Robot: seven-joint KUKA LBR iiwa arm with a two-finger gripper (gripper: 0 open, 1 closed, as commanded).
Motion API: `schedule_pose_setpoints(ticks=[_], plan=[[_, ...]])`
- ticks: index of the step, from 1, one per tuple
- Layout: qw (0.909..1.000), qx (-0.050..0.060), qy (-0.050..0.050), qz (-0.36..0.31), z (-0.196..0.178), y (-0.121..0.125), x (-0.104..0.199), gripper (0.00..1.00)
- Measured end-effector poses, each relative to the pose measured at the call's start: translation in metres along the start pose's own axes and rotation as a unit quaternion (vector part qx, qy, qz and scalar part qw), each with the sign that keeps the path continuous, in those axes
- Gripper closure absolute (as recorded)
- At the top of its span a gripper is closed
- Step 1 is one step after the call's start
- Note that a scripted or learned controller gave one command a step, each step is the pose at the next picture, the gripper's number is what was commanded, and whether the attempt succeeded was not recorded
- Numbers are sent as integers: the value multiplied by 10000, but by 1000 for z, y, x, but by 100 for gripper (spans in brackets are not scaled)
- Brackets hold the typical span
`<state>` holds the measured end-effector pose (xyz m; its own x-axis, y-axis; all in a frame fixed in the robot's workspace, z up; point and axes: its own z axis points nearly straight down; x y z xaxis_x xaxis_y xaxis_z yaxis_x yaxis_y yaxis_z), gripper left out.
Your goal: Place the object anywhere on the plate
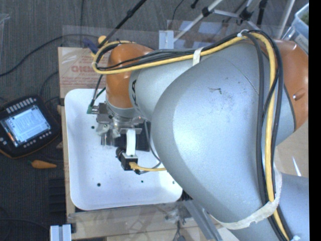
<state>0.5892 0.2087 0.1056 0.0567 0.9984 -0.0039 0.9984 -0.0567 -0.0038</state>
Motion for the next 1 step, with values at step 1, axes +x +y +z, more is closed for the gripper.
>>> schedule_pose_setpoints(ticks=[1], plan=[[9884, -15, -5, -1517, -84, 31, 18, 100]])
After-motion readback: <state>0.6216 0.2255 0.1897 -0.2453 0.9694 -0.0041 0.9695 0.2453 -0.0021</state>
